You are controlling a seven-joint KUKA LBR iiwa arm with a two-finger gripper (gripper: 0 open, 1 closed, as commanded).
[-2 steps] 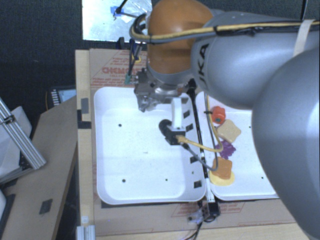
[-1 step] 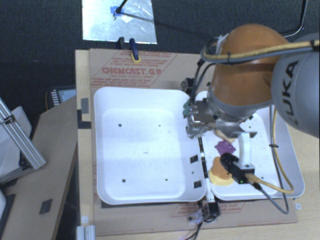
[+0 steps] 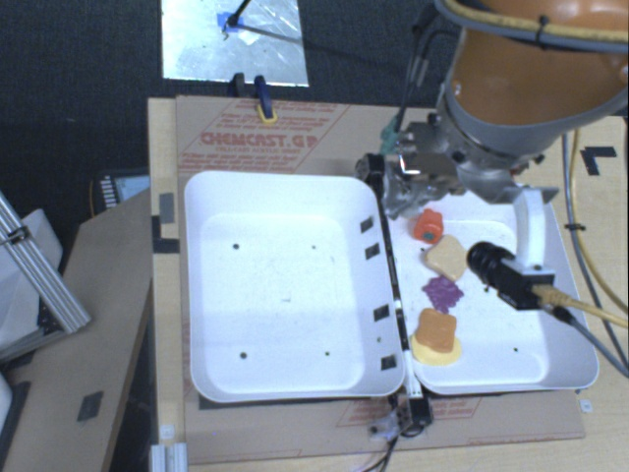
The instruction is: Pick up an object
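Red print reading "CHEMCAST" runs across the brown board [image 3: 257, 138] at upper centre. The arm [image 3: 536, 57] hangs over the right bin [image 3: 550, 362] from the upper right. Its gripper [image 3: 408, 190] sits just above an orange toy [image 3: 428, 226]; its grip cannot be told.

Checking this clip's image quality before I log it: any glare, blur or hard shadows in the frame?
Camera view: lighting is even and soft. The foil sheet at top shows patchy glare. The white bins are bright but keep their detail, and the small toys read clearly. The arm's orange band, nearest the lens, looks soft. Shadows are faint, mostly under the tool.
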